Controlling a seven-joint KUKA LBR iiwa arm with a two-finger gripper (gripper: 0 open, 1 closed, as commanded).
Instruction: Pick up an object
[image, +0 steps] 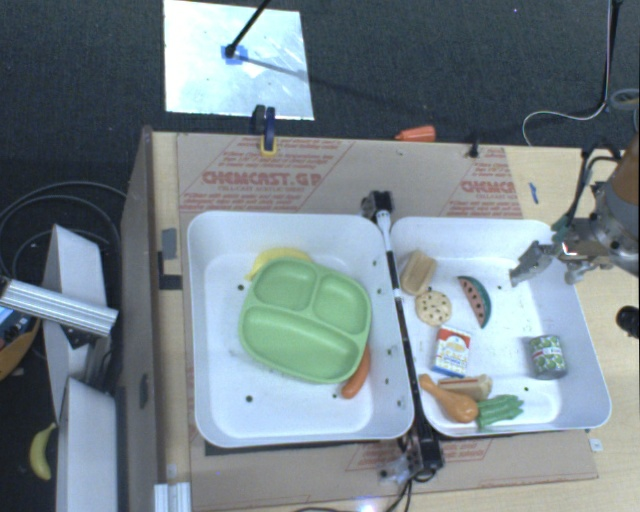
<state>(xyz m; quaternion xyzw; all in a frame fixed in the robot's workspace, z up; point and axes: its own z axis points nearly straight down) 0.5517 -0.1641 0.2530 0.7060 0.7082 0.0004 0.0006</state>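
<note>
Two shallow white plastic bins sit together. We see our open grey gripper near the light, stiff green can; grab its round sides.

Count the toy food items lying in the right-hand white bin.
7: tan bread slice, round cookie, watermelon wedge, small red-and-white carton, green can, orange-brown drumstick, green vegetable. More may hide beneath.
</note>
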